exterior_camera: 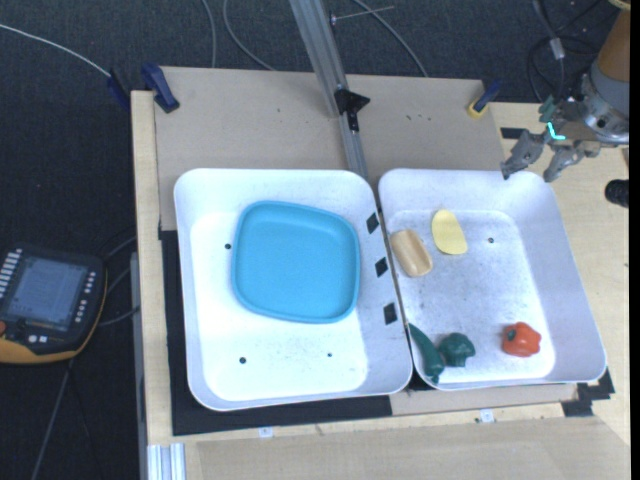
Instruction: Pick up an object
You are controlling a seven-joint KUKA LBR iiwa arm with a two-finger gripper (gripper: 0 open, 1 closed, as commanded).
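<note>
Over at the top right of the camera view, the arm's two-finger tool [535, 158] hung just past the far right corner of the right-hand shallow white bin [570, 268], above the pale wooden bench [260, 118] rather than over anything in the bin. Its fingers [518, 156] were spread apart with nothing between them, so no grab going on. All the small stuff sat in that right bin: a flat yellow oval piece [449, 233] near the far side, with a tan bread-roll-shaped thing [411, 252] just beside it on the left, close to the bin's left wall. Down at the near edge were a dark green lumpy toy vegetable [457, 348] and, next to it in the near left corner, a longer dark green piece [425, 353] leaning along the wall; honestly couldn't tell whether those two were touching. A small red pepper-looking toy [520, 339] sat near the near right corner, well apart from the tool. The left-hand white bin [200, 268] had a big blue square plastic plate with rounded corners [296, 261] lying flat in the middle. A grey metal post [320, 38] ran up from between the bins, and a black-and-orange handheld controller with a screen [45, 303] lay on the dark floor off to the left.
</note>
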